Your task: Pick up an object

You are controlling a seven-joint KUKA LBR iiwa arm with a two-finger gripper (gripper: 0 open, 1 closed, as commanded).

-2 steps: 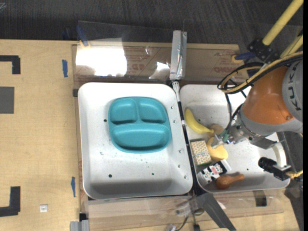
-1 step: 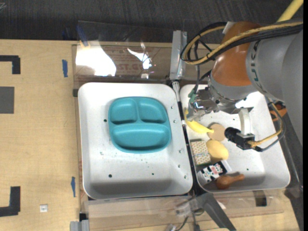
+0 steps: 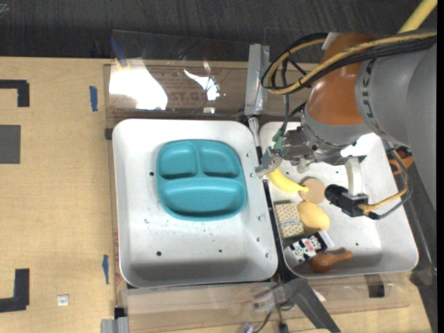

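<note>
A: Starting at the left, we've got the left bin [image 3: 132, 241] with the teal tray [image 3: 201, 179] sitting in the middle of it. Plenty of bare white floor around that tray, but nothing there for us to grab.

B: Right, so our pickings are over the divider. The gripper [image 3: 267, 164] hangs at the right bin's [image 3: 395, 241] near-left wall, just above the banana [image 3: 286, 182]. Are we gripping anything?

A: We can't tell; the fingers are buried under the wrist from this angle. Nothing shows between them.

B: Then we'd judge the banana the likeliest target. It lies close to the wall, so we'd want to close across its narrow width, not along it.

A: Agreed, and watch that rim. There's little room on the left. The lemon [image 3: 313, 216], the card [image 3: 288, 217] and the brown piece [image 3: 331, 259] crowd the lower side.

B: Open floor is to the right, toward the far wall. We'd lift straight up.
</note>
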